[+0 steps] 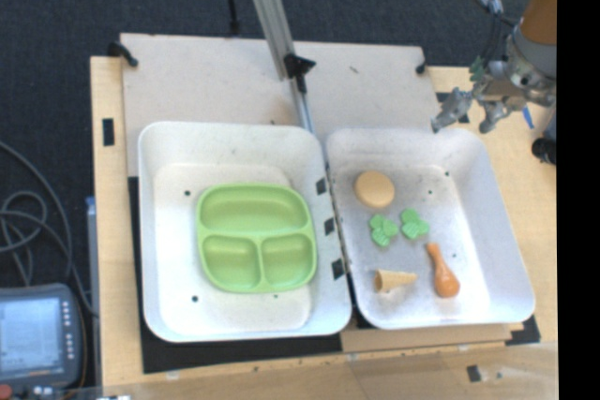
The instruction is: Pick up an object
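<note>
The right bin (473, 201) holds a round tan bun (374, 189), two green leafy pieces (382, 230) (413, 223), a small wafer cone (394, 279) and an orange carrot-like piece (442, 272). A green divided plate (255, 236) lies in the left bin (169, 201). My gripper (468, 116) hangs above the right bin's far right corner, well away from the objects. Its fingers are spread open with nothing between them.
A slanted metal pole (267, 0) rises from the bench behind the seam between the two bins. A screen unit (33, 337) and cables lie off the bench at the lower left. The bench (375, 80) runs bare behind the bins.
</note>
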{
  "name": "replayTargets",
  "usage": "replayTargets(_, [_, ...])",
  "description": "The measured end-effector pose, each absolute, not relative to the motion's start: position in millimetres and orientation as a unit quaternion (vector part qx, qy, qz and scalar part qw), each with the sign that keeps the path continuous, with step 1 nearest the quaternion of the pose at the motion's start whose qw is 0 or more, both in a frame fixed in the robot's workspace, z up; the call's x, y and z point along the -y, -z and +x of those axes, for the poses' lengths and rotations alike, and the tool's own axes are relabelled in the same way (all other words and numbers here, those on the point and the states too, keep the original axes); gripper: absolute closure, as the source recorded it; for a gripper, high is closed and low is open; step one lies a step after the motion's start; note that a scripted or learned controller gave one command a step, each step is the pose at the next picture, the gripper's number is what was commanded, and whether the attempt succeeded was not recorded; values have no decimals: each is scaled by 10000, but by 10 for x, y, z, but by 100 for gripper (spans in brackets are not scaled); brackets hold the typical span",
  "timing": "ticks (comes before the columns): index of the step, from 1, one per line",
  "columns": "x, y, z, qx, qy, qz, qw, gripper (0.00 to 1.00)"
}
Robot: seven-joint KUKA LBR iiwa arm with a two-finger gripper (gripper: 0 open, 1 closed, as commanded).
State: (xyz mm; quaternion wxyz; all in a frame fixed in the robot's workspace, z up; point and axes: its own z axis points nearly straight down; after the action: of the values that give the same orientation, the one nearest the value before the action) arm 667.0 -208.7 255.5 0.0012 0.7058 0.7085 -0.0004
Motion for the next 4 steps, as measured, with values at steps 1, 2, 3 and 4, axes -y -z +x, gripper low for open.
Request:
replayTargets(1, [2089,-2555,6669,-7092,10,7050,10,0])
replayTargets(2, [2142,-1985,6744,-7094,20,7048,-5,0])
replayTargets(3, [2167,-1566,6727,-7082,18,7060,2,0])
replayTargets(4, [2175,-1043,6720,-7090,19,7052,-3,0])
